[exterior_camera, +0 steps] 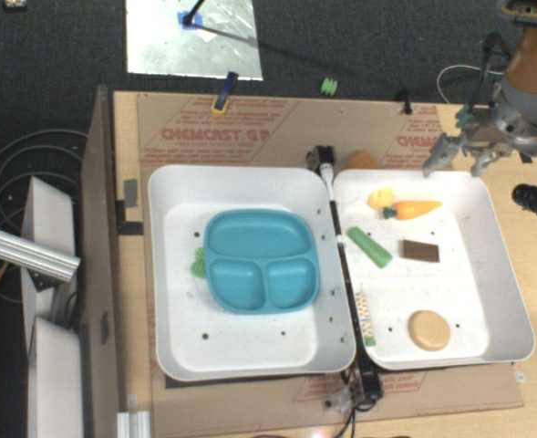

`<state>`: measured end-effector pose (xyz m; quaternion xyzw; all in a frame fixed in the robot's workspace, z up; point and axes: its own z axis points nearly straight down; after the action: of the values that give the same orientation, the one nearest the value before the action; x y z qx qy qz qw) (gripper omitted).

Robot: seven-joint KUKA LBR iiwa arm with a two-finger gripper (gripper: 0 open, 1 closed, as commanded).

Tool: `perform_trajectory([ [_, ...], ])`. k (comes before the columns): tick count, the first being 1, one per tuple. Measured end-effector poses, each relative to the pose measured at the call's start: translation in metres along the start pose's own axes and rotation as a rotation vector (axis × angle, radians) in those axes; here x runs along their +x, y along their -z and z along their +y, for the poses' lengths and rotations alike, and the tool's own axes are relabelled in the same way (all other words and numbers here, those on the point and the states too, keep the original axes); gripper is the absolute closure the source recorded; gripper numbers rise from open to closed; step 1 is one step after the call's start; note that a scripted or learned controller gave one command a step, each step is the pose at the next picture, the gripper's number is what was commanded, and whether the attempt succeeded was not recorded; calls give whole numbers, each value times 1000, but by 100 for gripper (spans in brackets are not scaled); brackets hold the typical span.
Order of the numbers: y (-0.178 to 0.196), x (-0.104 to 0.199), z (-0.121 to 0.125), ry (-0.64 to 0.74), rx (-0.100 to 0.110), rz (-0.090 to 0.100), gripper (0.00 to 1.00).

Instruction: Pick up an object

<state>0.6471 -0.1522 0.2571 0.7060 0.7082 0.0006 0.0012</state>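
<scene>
Camera view: left bin (172, 245) holds a blue divided tray (261, 261). Right bin (500, 272) holds a tan round disc (429, 329), a green stick (369, 246), an orange carrot (412, 210) and a brown block (420, 251). Gripper (462, 156) — fingers spread, nothing between them — hovers over the bin's far right corner.

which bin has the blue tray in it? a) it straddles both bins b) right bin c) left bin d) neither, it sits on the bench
c: the blue tray lies flat inside the left bin, while the right bin holds the carrot, a green piece, a brown block and a tan disc.
</scene>
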Motion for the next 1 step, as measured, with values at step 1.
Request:
perform_trajectory([
  [1, -93, 2, 3, -1, 5, 1, 0],
])
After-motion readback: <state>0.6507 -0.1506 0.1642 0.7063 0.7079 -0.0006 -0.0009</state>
